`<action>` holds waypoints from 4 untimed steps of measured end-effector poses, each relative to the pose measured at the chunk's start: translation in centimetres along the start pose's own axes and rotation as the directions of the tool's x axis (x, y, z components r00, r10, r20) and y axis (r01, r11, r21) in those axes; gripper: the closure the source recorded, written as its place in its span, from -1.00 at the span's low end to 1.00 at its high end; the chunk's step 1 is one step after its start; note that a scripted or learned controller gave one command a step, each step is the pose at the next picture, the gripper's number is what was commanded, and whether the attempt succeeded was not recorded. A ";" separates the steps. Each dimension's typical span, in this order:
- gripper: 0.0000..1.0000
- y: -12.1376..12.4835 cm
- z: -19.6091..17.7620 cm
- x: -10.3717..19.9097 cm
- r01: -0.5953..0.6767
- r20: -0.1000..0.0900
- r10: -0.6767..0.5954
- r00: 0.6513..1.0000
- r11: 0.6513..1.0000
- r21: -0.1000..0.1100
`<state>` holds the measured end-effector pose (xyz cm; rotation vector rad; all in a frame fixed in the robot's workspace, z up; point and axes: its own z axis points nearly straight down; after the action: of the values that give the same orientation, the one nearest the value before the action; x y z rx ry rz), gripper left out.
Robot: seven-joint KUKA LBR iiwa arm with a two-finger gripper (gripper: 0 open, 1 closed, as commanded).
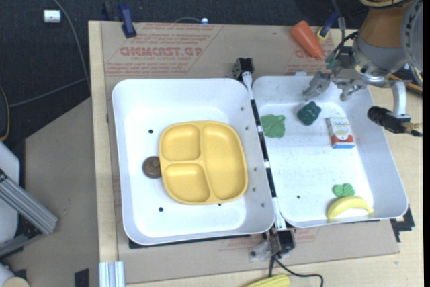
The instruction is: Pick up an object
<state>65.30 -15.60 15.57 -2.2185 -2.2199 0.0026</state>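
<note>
The gripper (330,83) hung over the far end of the right bin (376,165), at about one o'clock in the view, its two fingers spread apart and holding nothing. Just below it, toward six o'clock, a dark green lump (309,113) lay on the bin floor, near the fingertips but apart from them. At nine o'clock from that lump sat a flat light green piece (273,124), close to the divider between the bins. At three to four o'clock from the lump lay a small white carton (341,132) with a red band at its lower end; its printing was too small to read. Down at the bin's five o'clock corner rested a yellow banana (349,207) with a small green leafy piece (343,190) touching its upper side.

The left bin (131,144) held a yellow divided plate (203,162) with three compartments, and a brown round object (152,167) just beside its nine o'clock edge.

The cardboard sheet (101,144) under the bins bore red lettering that seemed to read "CHEMCAST GP". An orange carrot-shaped object (307,40) lay on it at twelve o'clock beyond the right bin.
</note>
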 end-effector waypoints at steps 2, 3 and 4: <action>1.00 1.4 6.0 0.8 0.003 0.002 -0.003 1.000 1.000 -0.005; 1.00 -0.7 3.9 4.1 0.001 0.000 -0.001 1.000 1.000 -0.003; -1.00 -0.7 3.9 4.1 0.000 0.000 0.000 1.000 1.000 -0.002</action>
<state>64.56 -11.54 11.64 -2.2195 -2.2214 0.0008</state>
